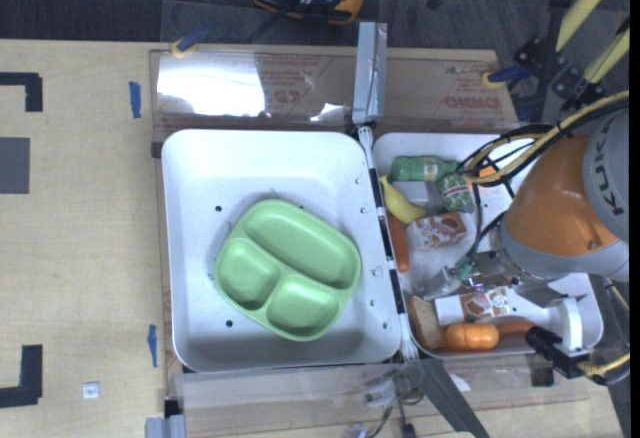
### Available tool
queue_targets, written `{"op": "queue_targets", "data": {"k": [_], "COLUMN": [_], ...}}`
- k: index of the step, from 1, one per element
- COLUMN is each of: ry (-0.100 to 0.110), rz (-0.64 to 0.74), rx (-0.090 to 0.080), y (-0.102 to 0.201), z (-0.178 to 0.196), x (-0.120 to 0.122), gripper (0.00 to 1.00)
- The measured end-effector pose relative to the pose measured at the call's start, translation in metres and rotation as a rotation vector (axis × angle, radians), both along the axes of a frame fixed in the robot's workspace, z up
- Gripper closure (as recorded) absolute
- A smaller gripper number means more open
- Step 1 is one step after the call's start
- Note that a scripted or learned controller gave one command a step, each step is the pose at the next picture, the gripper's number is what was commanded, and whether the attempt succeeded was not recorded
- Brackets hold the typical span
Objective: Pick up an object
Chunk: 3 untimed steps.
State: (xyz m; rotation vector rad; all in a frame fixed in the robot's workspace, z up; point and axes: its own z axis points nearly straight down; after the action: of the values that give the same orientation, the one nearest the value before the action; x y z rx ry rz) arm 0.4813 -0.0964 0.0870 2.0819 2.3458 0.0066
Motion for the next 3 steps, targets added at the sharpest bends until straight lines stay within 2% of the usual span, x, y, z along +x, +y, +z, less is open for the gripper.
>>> {"op": "queue_targets", "data": {"k": [1,2,3], "ry": [-0.004,0.007,0.007], "rz": [-0.002,0.098,0.107], "rx": [-0.002,0.000,-0.001], "y": [0.000,0.053,0.130], "z": [0.010,0.125,0.180], "x": [0.001,-0.002,0.028], "gripper": [1.00,1.00,1.00]}}
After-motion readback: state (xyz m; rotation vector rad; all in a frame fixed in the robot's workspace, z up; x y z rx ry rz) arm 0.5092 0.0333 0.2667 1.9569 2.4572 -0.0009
